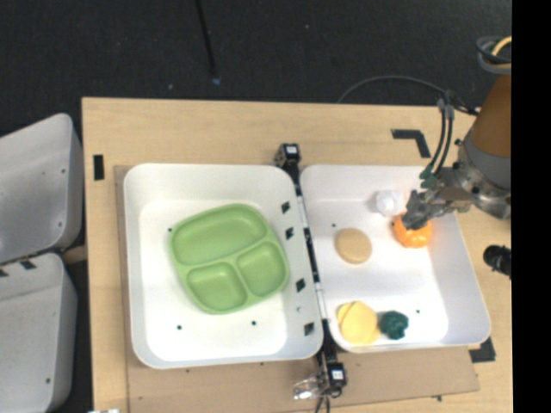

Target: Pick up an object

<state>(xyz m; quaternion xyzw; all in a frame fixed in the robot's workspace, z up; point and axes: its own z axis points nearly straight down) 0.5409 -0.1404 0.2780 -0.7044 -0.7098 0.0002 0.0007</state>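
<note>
In the right bin (448, 304) lie an orange object (412, 234), a small white object (386, 202), a tan round piece (353, 246), a yellow round piece (357, 322) and a dark green lump (393, 323). My gripper (419, 212) hangs at the bin's far right side, directly over the orange object, its dark tips touching or just above the object's top. The orange object rests on the bin floor, partly covered by the gripper.
The left bin (146, 325) holds a green divided tray (228, 256). A row of black clips (301, 256) marks the divider between the bins. Cables (443, 136) loop behind the arm at the right. White chairs (34, 196) stand at the left of the bench.
</note>
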